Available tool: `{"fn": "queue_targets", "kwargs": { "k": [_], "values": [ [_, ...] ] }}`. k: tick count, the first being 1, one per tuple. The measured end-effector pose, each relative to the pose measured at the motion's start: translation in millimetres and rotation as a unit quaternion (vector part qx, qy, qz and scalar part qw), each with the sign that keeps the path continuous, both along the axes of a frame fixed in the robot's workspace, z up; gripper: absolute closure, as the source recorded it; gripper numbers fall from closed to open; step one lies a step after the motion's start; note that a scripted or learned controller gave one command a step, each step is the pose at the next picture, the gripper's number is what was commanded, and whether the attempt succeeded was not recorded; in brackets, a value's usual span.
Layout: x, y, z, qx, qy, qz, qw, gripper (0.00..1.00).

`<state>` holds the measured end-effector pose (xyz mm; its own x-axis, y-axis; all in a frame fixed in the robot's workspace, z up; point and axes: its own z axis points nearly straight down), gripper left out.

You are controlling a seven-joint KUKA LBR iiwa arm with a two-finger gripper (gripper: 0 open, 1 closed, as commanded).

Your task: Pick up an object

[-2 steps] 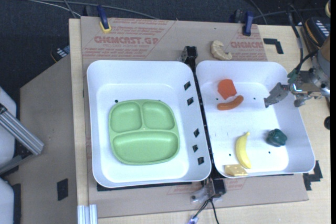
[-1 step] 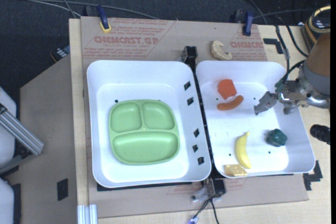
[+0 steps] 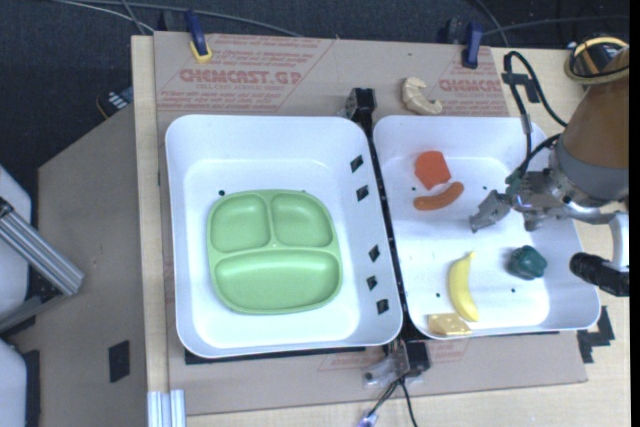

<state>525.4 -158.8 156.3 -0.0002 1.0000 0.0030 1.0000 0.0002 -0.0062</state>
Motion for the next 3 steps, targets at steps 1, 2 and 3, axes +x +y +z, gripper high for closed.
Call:
{"fn": "queue_targets", "kwargs": {
  "k": [1,2,3],
  "values": [
    [1,3,-63,0.0003,0.001,0.000,1.0000,0.00],
    [3,2,-48,-0.0008,-0.003,0.000,1.0000,1.00],
    [0,2,-5,-0.0020,-0.005,0.000,1.0000,1.00]
  ]
}}
